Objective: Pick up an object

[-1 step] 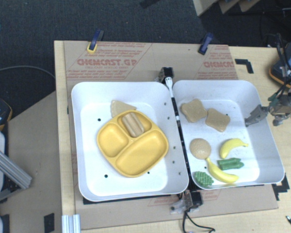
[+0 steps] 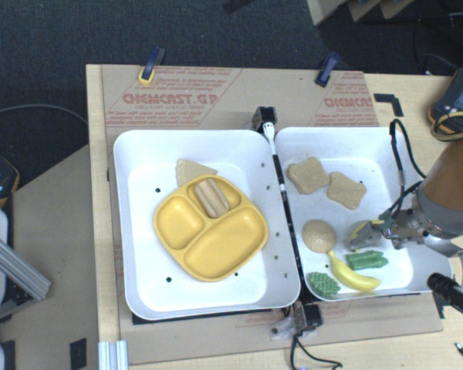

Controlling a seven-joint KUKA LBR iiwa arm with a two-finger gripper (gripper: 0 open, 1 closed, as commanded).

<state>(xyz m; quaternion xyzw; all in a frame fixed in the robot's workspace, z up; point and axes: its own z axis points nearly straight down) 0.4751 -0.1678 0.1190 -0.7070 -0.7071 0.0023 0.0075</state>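
The likeliest target is the green bean-like piece, lying flat in the right bin near its front right corner, just above the yellow banana and touching or nearly touching it. The end effector sits low just above that green piece, beside a small yellow-green item that may already be at its tips; whether its jaws are apart or closed cannot be told from this angle, so no hold can be claimed.

To do this grasp well, the approach should come straight down centred on one item, fingers straddling its narrow width, clear of the banana so the two are not pinched together.

Further out in the same bin lie a round tan ball, a green leafy piece and two toast slices. The left bin on the counter holds a yellow divided plate with a sausage-like piece in it.
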